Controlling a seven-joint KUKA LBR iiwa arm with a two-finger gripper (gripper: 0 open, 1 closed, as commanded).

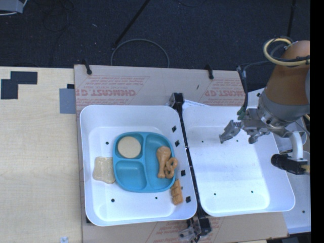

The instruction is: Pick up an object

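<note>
The gripper (238, 134) hangs over the right bin (238, 196), with its fingers spread apart and nothing between them. In the left bin (96, 120) lies a blue tray (135, 178) that carries a round cracker (128, 147) and a pretzel piece (166, 162); a pale biscuit (104, 169) lies just beside the tray.

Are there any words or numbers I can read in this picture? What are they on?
Red print on the cardboard under the bins, behind the left bin: upside down and blurred; I cannot read it for sure.
More red print on the cardboard behind the right bin: also unreadable.
Nothing else carries text.
</note>
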